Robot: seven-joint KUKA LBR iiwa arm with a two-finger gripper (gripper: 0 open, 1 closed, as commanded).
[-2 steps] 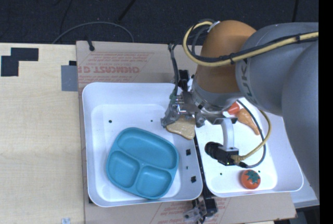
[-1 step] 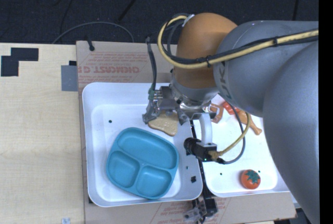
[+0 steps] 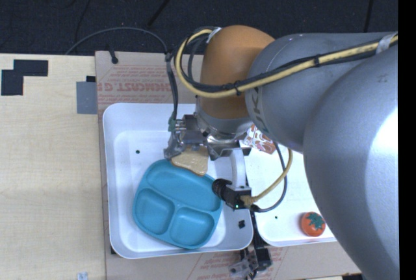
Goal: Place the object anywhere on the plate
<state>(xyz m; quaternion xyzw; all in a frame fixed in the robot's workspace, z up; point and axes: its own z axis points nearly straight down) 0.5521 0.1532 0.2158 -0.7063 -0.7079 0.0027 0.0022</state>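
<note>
Tool [image 3: 188,150] points down over blue plate's [image 3: 175,207] upper edge; finger state unclear.

Robotics lab. Industrial grey arm [image 3: 338,116] with loose cabling over 2 white bins [image 3: 120,136]. Plywood bench [image 3: 45,162], black-draped backdrop.

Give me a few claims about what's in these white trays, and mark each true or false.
1. The plate is blue with compartments. True.
2. The plate lies in the right bin. False: it lies in the left bin.
3. An orange ball sits in the right bin. True.
4. The tan piece lies in the plate's middle. False: it is at the plate's upper edge, under the arm.
</note>
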